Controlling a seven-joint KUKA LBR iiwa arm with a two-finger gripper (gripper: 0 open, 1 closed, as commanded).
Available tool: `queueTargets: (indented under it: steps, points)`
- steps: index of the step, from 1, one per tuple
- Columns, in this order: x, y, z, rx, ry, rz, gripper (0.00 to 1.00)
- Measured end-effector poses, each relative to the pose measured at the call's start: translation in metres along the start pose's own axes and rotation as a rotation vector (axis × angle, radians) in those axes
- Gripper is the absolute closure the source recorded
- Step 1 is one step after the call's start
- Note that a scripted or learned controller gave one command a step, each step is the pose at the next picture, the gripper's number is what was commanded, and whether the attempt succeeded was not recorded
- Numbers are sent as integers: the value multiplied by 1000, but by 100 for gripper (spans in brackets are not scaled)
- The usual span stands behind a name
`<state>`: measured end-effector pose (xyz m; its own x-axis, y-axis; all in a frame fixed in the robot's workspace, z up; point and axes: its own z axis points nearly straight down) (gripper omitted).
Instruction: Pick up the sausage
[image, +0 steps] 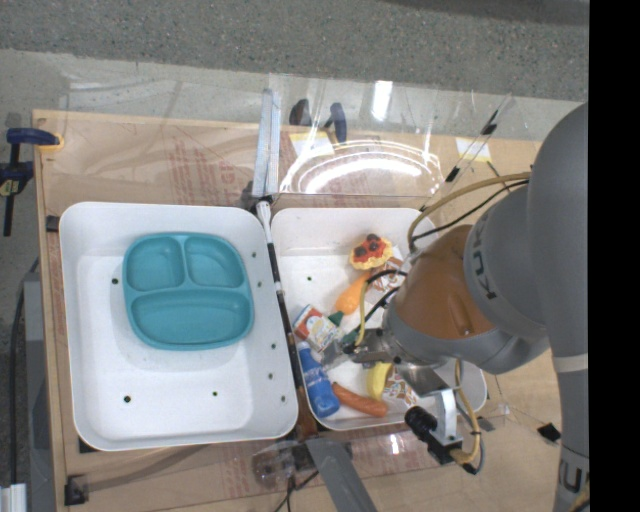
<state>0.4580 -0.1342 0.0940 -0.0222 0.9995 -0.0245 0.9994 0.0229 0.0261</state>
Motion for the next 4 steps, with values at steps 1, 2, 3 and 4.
queueTargets:
  steps: [1, 2, 3, 4]
  points:
    - [2, 2, -1, -4, -4, -79, 0]
    - [0, 1, -1, -3, -1, -52, 0]
    - [-1, 3, -1, -7, -1, -147, 0]
    - [0, -1, 1, 4, 4, 29, 0]
